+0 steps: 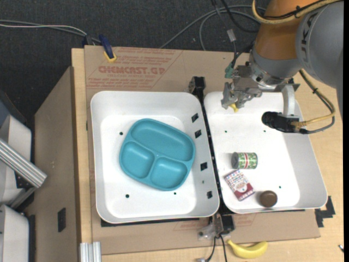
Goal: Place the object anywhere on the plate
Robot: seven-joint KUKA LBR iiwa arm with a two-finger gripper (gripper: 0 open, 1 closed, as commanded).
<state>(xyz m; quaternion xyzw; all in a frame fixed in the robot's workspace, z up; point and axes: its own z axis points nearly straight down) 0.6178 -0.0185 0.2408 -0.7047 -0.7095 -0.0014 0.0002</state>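
From my console I see the gripper (235, 100) poised over the far left corner of the right bin (305, 146), and I cannot tell whether it is released or clenched; a small yellowish bit shows at its tip, too small to identify. Nothing I can make out sits in its grasp.

The task does not say which object, so I judge the candidates by how they lie in the right bin's near half. The small can (244, 160) lies on its side, green and white with a red band and a metal end facing left. I expect it to be stiff, fairly light, and smooth enough to roll or slip, so I would close across its round body at mid-length. Just in front of it, the flat packet (239, 183), red with white print, lies tilted; it looks thin and light, hard to get under, best pinched at an edge. The brown round piece (267, 198) sits beside the packet near the bin's front rim; it appears small and firm, and I would take it across its width.

The blue plate (157, 153), three-sectioned, rests in the middle of the left bin (103, 146), well apart from all three.
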